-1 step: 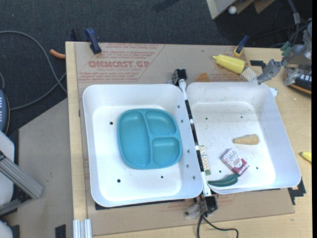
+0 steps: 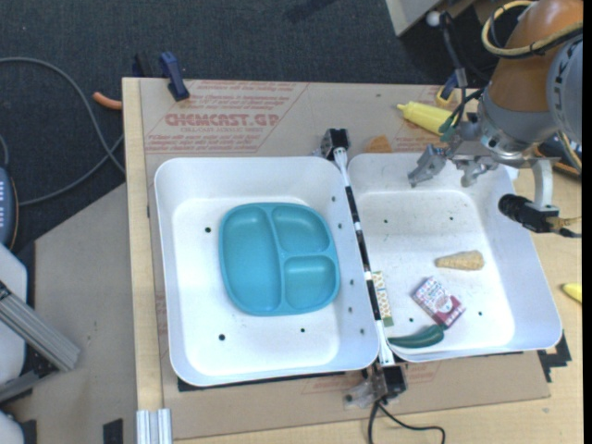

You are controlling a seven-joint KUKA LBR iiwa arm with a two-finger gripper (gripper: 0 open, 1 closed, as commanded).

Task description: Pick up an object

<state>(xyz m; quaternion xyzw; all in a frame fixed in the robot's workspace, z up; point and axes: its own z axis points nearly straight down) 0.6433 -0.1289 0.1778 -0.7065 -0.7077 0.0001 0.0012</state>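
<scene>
A: What is sitting on the bench [image 2: 277, 109] right now?

B: Two white bins are lying side by side. The left bin [image 2: 185, 340] is holding a teal divided plate [image 2: 277, 257]. The right bin [image 2: 518, 294] is holding three small things near its front: a tan cone-shaped piece [image 2: 461, 261], a small red-and-white packet [image 2: 437, 301] and a green pepper-like piece [image 2: 416, 338] resting against the front wall.

A: And the arm [image 2: 527, 72]?

B: It is reaching in from the right, with the gripper [image 2: 450, 169] hanging over the far edge of the right bin, its fingers spread apart and gripping nothing.

A: So which step is this?

B: I am judging it as the approach; nothing is being lifted. The next move is calling for the gripper travelling toward the front of the bin, centring over one piece, probably the cone, then descending and closing.
</scene>
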